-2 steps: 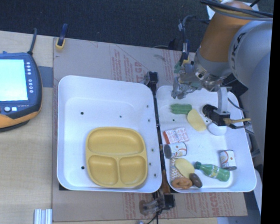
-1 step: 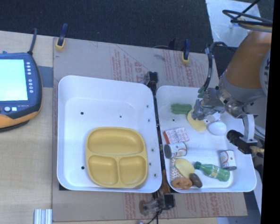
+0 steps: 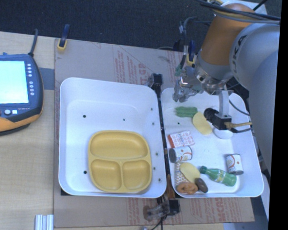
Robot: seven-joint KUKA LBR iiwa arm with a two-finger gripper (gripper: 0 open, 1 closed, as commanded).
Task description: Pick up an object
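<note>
My gripper [image 3: 181,94] hangs over the far left corner of the right bin [image 3: 254,188], just above and left of a green pickle-like piece [image 3: 186,111]. Nothing shows between its fingers. Beside the green piece lies a pale yellow round object [image 3: 201,123]. Nearer the front are a red-and-white packet [image 3: 180,138], a small can [image 3: 181,154], a yellow lemon-like object [image 3: 190,171], a green bottle [image 3: 219,176] on its side, a second can [image 3: 234,164], and brown food pieces [image 3: 192,188].
The left bin [image 3: 71,103] holds a yellow divided tray [image 3: 120,160]. A teach pendant [image 3: 11,90] lies on the bench at the far left. A black clamp [image 3: 157,81] sits between the bins at the back. The arm's bulk overhangs the right bin's far right side.
</note>
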